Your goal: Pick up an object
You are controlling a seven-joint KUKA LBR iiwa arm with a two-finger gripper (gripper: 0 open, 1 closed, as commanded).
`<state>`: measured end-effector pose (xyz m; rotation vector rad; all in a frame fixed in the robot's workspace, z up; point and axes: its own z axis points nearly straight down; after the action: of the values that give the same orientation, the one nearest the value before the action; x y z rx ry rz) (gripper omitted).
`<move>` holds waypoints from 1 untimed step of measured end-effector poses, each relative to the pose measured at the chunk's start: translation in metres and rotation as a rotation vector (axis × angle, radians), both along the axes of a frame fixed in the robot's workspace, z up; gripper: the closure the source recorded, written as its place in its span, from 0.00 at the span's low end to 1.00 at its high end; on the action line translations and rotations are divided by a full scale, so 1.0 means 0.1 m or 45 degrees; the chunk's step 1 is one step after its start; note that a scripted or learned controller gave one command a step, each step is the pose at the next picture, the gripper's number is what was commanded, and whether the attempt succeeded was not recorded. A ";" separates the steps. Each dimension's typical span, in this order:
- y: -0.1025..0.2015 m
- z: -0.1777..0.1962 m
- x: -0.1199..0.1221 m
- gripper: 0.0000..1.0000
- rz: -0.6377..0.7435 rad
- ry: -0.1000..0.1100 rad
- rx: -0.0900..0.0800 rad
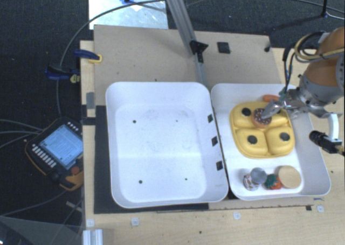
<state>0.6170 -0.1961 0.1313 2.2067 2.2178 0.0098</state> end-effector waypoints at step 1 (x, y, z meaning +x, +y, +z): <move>0.01 0.11 0.01 1.00 0.002 -0.003 0.004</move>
<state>0.6184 -0.1952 0.1421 2.2051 2.2202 0.0165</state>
